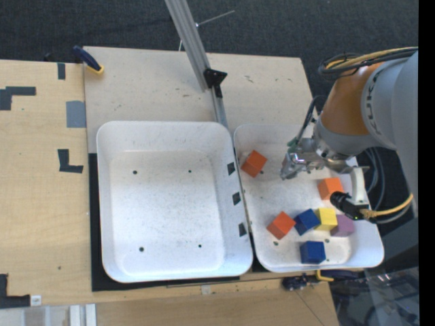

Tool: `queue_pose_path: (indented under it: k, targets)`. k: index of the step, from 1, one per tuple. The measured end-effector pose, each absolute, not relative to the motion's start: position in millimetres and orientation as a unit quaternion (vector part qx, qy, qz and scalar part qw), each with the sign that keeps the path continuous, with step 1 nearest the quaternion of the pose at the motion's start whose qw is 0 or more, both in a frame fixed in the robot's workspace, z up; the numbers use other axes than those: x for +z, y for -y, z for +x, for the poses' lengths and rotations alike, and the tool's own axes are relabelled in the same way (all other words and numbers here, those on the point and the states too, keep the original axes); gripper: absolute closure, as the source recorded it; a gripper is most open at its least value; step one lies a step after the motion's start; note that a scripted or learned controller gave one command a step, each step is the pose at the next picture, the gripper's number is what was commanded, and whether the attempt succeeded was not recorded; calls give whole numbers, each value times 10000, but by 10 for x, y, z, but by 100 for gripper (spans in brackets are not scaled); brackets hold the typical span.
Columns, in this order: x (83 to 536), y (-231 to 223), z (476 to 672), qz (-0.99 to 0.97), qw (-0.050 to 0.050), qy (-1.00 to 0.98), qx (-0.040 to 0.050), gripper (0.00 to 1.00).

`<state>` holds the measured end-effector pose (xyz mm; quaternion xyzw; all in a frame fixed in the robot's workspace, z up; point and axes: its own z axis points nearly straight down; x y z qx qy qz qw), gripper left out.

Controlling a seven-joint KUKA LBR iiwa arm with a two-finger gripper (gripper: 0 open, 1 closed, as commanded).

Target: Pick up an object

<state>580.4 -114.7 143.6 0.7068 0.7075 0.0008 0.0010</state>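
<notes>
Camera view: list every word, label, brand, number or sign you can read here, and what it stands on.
None can be read.
The grey tape pieces on the bench carry no print.
The blocks in the right bin, such as the orange block and the blue block, have plain faces.
The left bin shows only dark specks.
The arm shows no legible marking at this size.

Two white bins (115, 141) sit side by side, and the right one (370, 253) holds seven blocks: three orange (254, 162) (281, 224) (331, 187), two blue (307, 220) (312, 251), one yellow (328, 216) and one purple (344, 227).
</notes>
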Motion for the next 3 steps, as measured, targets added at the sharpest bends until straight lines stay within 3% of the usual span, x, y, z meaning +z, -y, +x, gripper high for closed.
queue_pose_path:
  k: [2,3]
  targets:
    - [2257,1123,5870,7065,14,-7077,11,100]
    - [2207,547,5643,7051,-12,-7091,-4,100]
